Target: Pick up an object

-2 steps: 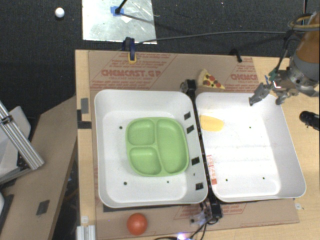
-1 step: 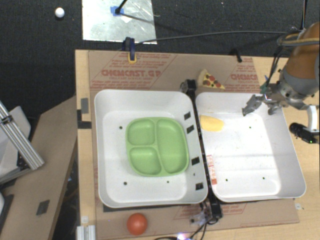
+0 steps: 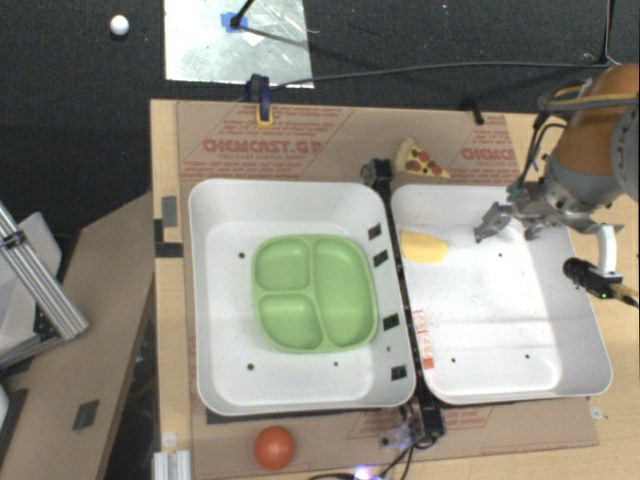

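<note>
One yellow object [image 3: 424,247] lies lengthwise left-right; claw [image 3: 492,224] state: cannot tell.

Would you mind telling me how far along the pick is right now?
Nothing is lifted yet. The yellow object lies in the right bin near its left wall. The end effector hangs to its right, apart from it. Closing in, grasping and lifting remain.
</note>
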### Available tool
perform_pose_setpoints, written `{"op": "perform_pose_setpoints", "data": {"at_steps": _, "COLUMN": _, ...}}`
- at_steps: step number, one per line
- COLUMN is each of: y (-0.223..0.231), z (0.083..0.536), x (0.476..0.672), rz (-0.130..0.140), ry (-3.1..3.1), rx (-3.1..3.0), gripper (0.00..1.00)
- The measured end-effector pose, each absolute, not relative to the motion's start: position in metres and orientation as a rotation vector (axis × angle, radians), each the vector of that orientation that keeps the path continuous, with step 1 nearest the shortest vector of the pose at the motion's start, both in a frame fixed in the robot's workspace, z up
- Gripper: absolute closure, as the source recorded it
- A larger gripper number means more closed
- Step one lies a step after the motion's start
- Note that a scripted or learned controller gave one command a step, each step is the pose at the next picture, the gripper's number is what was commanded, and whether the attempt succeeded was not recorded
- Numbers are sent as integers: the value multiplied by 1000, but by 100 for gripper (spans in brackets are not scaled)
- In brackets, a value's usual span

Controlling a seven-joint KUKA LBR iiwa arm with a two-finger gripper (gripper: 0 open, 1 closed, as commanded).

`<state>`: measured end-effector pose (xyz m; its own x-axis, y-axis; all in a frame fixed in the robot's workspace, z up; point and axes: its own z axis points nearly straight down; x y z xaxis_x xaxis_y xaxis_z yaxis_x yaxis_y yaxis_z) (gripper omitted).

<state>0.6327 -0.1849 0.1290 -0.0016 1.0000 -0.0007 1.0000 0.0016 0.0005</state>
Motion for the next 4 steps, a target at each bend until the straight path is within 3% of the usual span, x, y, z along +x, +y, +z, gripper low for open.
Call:
{"op": "perform_pose_setpoints", "data": {"at_steps": 1, "y": -185, "z": 143, "x": 634, "rz": 5, "ry": 2220, "rx": 2215, "gripper": 100}}
{"op": "perform_pose_setpoints", "data": {"at_steps": 4, "y": -183, "z": 276, "x": 646, "rz": 6, "ry": 2223, "rx": 2211, "gripper": 100}}
